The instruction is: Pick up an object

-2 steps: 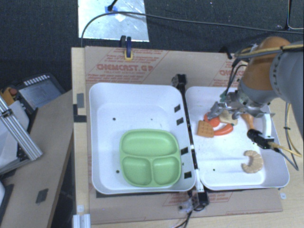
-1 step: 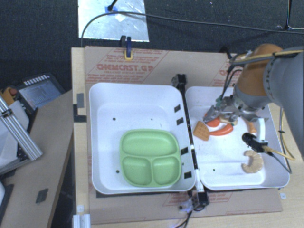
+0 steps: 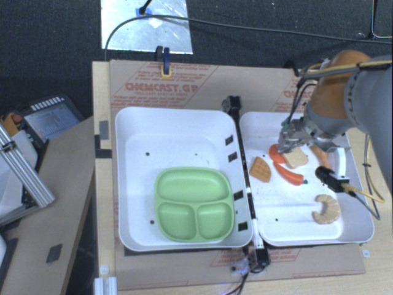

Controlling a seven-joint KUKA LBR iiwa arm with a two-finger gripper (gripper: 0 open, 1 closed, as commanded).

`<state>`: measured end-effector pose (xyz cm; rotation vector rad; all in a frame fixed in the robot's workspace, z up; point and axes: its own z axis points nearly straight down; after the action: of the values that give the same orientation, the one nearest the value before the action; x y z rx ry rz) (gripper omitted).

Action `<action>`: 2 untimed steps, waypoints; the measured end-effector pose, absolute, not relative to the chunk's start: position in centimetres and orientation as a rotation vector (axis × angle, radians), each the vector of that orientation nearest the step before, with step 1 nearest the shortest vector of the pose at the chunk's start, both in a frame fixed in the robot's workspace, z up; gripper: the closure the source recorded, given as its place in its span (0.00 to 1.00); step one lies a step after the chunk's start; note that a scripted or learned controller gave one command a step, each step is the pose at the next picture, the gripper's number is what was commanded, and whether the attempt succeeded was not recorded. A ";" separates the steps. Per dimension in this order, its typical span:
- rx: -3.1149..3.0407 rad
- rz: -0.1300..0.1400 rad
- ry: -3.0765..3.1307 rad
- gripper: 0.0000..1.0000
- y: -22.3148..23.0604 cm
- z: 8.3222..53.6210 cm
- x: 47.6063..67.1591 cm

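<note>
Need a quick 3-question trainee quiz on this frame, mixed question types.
1. True or false: the green divided tray lies in the left bin.
2. Which item lies nearest the right bin's front edge? A) croissant B) red chili pepper C) orange wedge
3. Fill in: the tool hangs over the ____ bin.

Key: 1 true; 2 A; 3 right.

A divided plate [image 3: 193, 204] lies in the left bin [image 3: 132, 128].
</note>
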<state>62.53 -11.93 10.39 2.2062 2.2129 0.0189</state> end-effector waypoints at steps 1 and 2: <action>2.217 0.005 2.220 1.00 -12.0 15.6 61.7; 2.219 0.005 2.218 1.00 -12.1 20.4 61.0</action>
<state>60.95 -12.13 20.42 2.2186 2.2185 0.0047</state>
